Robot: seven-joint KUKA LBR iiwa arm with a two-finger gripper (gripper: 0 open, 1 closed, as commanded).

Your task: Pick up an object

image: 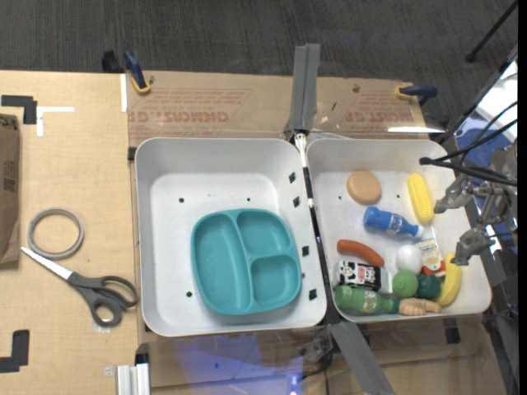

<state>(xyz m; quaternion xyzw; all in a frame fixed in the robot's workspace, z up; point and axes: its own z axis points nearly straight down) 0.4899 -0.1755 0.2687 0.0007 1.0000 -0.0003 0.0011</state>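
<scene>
The green bottle [365, 302] lies at the near edge of the right bin [329, 179], wedged among toys that could foil a clean pick. Beyond it lie the blue bottle [392, 221] and corn [420, 197]. The gripper [468, 220] hangs at that bin's right rim, fingers apart and holding nothing.

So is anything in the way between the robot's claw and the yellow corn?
Nothing visible is. The gripper sits at the right bin's right edge, and the corn lies just to its left with bare white floor between them. The blue bottle lies beyond the corn.
</scene>
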